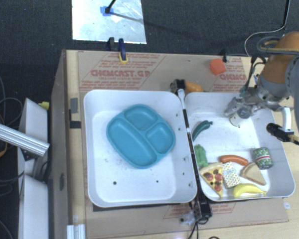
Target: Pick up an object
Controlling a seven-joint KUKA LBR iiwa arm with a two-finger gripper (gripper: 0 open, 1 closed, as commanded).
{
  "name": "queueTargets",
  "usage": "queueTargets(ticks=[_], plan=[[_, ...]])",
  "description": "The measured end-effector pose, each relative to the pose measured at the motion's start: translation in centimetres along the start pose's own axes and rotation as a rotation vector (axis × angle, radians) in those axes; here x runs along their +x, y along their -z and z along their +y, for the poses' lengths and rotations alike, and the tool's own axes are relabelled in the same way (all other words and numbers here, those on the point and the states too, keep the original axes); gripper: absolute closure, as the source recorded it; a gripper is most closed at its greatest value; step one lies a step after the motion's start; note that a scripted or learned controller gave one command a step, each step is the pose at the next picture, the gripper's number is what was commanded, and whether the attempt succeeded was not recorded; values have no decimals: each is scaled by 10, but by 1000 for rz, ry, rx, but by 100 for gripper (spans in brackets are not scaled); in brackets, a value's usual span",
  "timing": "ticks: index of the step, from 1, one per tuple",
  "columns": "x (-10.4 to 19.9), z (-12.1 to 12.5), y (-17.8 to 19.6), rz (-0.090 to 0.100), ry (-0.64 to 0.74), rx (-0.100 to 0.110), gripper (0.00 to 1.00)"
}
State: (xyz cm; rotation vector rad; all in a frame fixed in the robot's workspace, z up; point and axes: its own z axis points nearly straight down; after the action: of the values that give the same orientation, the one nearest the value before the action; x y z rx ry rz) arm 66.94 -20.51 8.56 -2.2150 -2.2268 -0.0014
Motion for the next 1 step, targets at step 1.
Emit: queueTargets(ticks=[1], plan=[[39,0,-1,-1,0,-3,0]])
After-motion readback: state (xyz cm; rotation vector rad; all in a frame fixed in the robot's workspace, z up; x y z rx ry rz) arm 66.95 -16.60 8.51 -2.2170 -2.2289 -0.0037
